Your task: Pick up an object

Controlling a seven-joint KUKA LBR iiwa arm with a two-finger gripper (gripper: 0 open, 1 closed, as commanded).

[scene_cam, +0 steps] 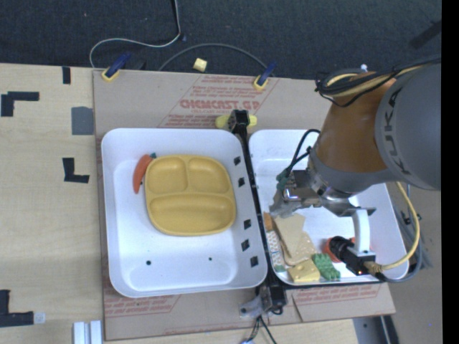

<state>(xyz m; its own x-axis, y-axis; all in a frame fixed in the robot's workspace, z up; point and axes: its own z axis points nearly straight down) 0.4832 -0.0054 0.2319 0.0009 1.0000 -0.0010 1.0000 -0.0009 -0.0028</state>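
Observation:
My gripper [282,205] hangs low over the left side of the right bin [276,149], under the grey and orange wrist. Just below it lies a tan toast slice [294,239], close to or touching the gripper's tip. Further toward the front edge are a yellow cheese wedge [304,271] and a small green piece [328,267]. A red object [334,246] shows partly behind the black fitting on the arm. In the left bin, a yellow divided plate [190,194] lies flat, with an orange carrot [140,173] beside its left edge.
A black divider [247,192] runs between the two bins. The arm's bulk covers the middle and right of the right bin. A cable [401,260] loops past that bin's right rim. The left bin [179,267] has bare floor in front of the plate.

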